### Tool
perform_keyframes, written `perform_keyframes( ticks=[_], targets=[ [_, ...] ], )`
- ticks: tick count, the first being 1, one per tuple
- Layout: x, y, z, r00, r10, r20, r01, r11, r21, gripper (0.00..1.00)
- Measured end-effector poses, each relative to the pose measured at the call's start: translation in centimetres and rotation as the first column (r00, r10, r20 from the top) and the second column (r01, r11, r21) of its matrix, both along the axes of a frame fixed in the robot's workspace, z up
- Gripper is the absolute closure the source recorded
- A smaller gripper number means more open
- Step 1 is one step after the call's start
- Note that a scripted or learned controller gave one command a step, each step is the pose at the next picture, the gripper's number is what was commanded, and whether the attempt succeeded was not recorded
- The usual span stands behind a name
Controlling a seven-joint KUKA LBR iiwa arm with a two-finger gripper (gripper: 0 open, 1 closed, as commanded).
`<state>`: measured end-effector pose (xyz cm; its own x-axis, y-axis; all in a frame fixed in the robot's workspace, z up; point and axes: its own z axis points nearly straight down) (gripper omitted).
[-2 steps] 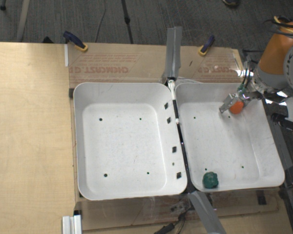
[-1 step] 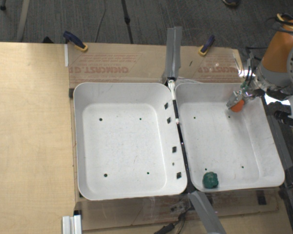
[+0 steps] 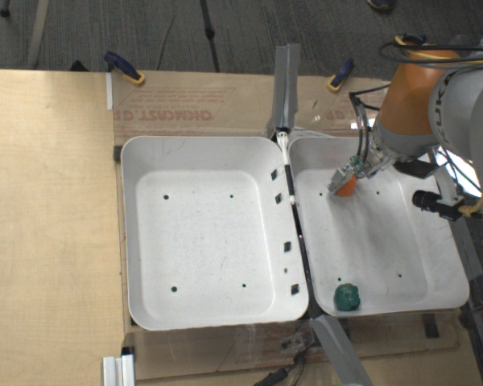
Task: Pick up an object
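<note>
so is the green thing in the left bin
No, the green object lies in the right bin, near its front left corner by the divider.

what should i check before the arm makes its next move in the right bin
1. Gripper position: over the far left part of the right bin: ok.
2. Orange object right at the gripper tip: ok.
3. Orange object actually held between the jaws: cannot tell, too small and partly hidden.
4. Object lifted off the bin floor: cannot tell from this slanted view.
5. Green object lies near the right bin's front edge, well apart from the gripper: ok.
6. Cables beside the wrist hang close to the gripper: cannot tell if they would snag.
</note>
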<state>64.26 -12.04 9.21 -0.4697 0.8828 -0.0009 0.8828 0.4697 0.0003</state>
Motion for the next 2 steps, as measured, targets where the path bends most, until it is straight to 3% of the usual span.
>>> perform_keyframes(
  ticks=[1, 2],
  targets=[
    [-2.4, 10.0, 13.6, 0.992, -0.127, 0.000, 0.127, 0.992, -0.001, 1.00],
    [-15.0, 7.6, 9.8, 0.966, -0.259, -0.004, 0.259, 0.966, -0.001, 1.00]
  ],
)
